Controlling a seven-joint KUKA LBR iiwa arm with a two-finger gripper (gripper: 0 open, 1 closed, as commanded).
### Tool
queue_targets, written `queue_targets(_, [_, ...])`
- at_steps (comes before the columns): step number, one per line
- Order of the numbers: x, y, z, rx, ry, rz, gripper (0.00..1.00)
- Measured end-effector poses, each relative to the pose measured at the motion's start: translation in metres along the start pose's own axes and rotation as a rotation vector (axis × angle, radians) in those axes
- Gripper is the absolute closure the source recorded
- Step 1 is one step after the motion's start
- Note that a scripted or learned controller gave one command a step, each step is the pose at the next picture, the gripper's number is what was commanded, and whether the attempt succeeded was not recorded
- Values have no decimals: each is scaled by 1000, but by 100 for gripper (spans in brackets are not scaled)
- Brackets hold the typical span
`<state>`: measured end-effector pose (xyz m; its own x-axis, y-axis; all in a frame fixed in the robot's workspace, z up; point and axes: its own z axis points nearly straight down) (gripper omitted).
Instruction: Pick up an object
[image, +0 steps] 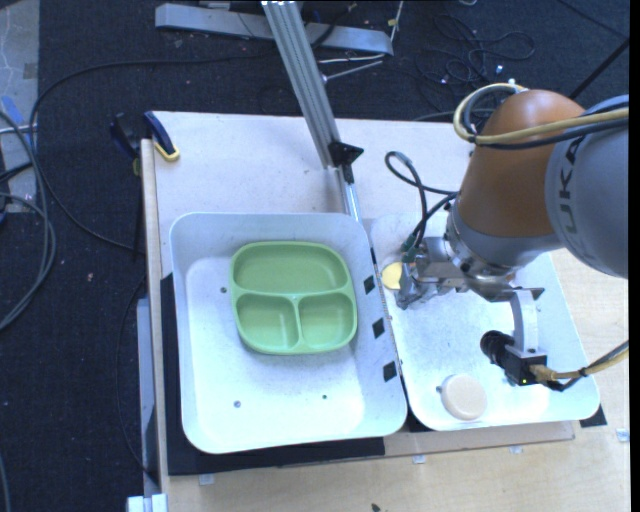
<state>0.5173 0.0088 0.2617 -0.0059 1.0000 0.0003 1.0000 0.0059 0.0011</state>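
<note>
I am seeing the gripper (412, 285) hanging low at the right bin's (440, 345) upper-left corner, just beside a yellow object (392, 274). I cannot tell its state, and I am judging the pick not yet done.

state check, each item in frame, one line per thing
green divided plate: upright, lies flat in the left bin, compartments bare
round cream object: rests on the right bin floor, near front edge, untouched
yellow object: at the right bin's left edge, beside the gripper, partly hidden
gripper: low in the right bin, near the yellow object; grasp not visible
</note>
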Motion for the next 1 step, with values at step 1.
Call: queue_targets(1, [51, 17, 12, 0, 0, 0, 100])
